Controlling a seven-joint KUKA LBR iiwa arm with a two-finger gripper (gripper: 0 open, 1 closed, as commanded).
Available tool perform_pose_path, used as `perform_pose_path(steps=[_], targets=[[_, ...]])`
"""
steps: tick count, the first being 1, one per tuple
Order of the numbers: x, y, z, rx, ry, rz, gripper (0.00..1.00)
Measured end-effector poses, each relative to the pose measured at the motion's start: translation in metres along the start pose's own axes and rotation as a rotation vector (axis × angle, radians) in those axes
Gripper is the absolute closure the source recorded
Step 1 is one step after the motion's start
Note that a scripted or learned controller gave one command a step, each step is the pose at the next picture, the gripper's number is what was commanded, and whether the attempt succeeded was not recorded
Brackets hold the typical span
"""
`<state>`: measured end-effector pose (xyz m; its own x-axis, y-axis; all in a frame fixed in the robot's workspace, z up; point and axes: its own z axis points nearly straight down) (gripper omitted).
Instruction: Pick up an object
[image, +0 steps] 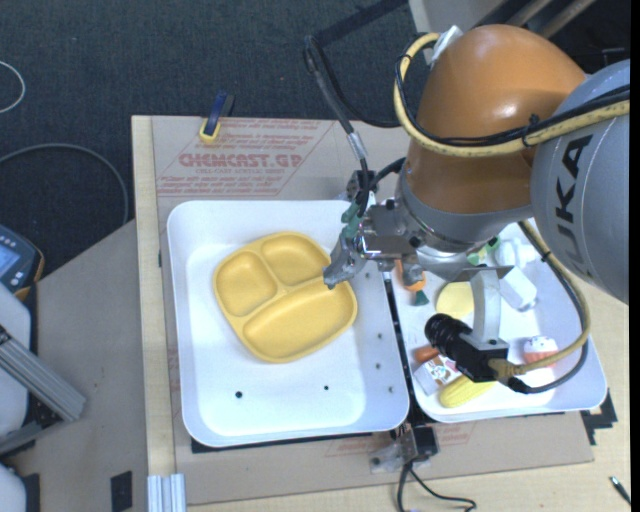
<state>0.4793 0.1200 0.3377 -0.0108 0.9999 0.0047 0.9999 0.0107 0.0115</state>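
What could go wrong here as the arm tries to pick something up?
The gripper sits at the right rim of the yellow divided plate, so it may only catch the edge and the plate could tip or slip. The plate lies near the left bin's right wall, and a pull could drag it against the wall. The arm hides much of the right bin.

One fixed camera looks down at a slant on both white bins (200, 400), arm (480, 130) entering from right.

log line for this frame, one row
gripper at right rim of yellow divided plate | left bin | grasp unconfirmed
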Motion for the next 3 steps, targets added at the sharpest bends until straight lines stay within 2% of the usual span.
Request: perform_pose_path(steps=[1, 2, 3], targets=[[0.030, -0.004, 0.159, 0.026, -0.007, 0.009, 0.00], [0.055, 0.003, -0.096, -0.007, 0.003, 0.006, 0.00], [0.086, -0.003, 0.056, 0.028, -0.010, 0.009, 0.00]])
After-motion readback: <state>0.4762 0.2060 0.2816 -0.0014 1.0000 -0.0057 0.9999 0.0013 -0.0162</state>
